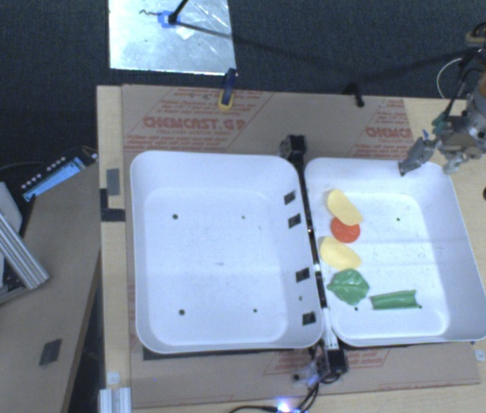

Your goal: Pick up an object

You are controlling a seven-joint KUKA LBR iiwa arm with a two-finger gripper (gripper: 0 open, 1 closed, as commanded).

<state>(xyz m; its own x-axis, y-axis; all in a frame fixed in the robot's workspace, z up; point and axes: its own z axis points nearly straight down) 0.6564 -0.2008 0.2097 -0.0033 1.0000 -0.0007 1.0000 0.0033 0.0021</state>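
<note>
Two shallow white bins are seen side by side on the bench. The gripper (432, 154) is held above the far right corner of the right bin (462, 231), its two fingers spread apart with nothing between them. Five objects are lined up along the right bin's left side: a yellow piece (343, 206), a red round piece (345, 229) touching it, a second yellow piece (339, 253), a green leafy piece (348, 286) and, just beside it, a green pod (395, 299). The left bin (152, 179) is marked only by small dark dots.
</note>
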